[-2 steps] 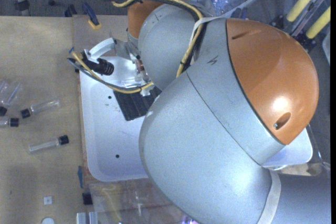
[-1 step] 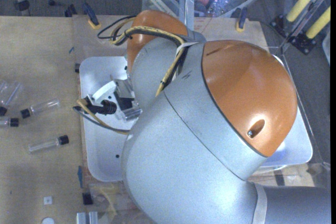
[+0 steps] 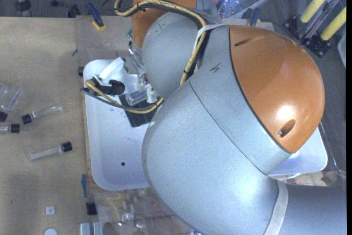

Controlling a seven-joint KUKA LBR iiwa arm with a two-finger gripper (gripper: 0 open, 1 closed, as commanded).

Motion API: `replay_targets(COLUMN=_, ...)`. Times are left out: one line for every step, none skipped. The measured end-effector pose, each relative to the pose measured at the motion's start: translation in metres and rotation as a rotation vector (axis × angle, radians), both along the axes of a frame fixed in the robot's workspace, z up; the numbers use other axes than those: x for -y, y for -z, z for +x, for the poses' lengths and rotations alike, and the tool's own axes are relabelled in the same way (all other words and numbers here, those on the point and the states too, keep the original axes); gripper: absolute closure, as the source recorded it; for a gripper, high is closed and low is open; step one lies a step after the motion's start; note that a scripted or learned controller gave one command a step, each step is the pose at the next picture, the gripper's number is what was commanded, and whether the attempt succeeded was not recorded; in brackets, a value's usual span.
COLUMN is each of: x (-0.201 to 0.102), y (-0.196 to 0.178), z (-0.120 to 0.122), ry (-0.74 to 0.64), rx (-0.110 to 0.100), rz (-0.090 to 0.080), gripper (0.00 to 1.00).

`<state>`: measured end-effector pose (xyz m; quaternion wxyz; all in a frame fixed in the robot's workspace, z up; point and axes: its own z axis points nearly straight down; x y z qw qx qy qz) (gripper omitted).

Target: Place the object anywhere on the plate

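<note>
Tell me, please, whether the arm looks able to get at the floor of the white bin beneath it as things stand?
Probably yes. The arm leans over the white bin, with its wrist assembly low over the bin's far end. The visible bin floor bears just a small dark speck, with nothing standing in the way.

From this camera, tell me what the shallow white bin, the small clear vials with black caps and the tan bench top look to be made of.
Shallow white bin: likely moulded plastic, smooth with a soft sheen and rounded corners.
Small clear vials with black caps: transparent glass or plastic, see-through to the bench; which one cannot be told.
Tan bench top: looks like matte wood or fibreboard, with an even dull surface.
</note>
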<state>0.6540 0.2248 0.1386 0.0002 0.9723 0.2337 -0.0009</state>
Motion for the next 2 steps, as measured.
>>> replay_targets(x=0.015, y=0.049, z=-0.056, ry=0.275, rx=0.008, rz=0.003, gripper=1.0)
replay_targets(x=-0.001, y=0.048, z=-0.005, ry=0.145, rx=0.006, rz=0.005, gripper=1.0)
